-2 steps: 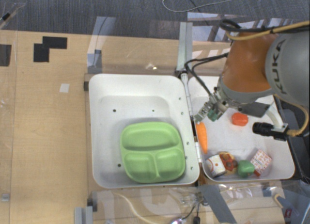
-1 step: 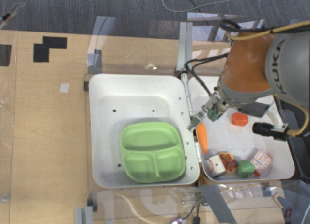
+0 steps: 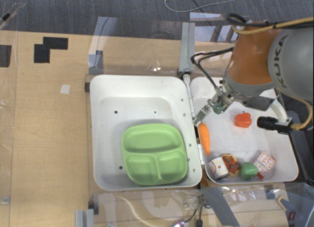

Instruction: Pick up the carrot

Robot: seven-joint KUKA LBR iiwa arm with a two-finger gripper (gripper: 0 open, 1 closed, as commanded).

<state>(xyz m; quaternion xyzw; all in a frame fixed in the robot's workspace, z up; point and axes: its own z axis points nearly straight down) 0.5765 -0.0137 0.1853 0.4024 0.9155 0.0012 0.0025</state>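
Note:
The carrot [image 3: 204, 139] is a small orange piece lying lengthwise against the left wall of the right bin [image 3: 289, 172], near the divider between the bins. The arm's orange band and grey wrist hang over the back of that bin. My gripper [image 3: 229, 104] sits under the wrist, above and to the right of the carrot and apart from it. The wrist hides most of the gripper. Nothing shows in its hold.
A red-orange toy [image 3: 243, 120] lies right of the carrot. At the right bin's front are a small can [image 3: 219, 166], a green toy [image 3: 248, 171] and a red-and-white box [image 3: 265, 162]. A green divided plate [image 3: 154, 153] lies in the left bin [image 3: 105, 123].

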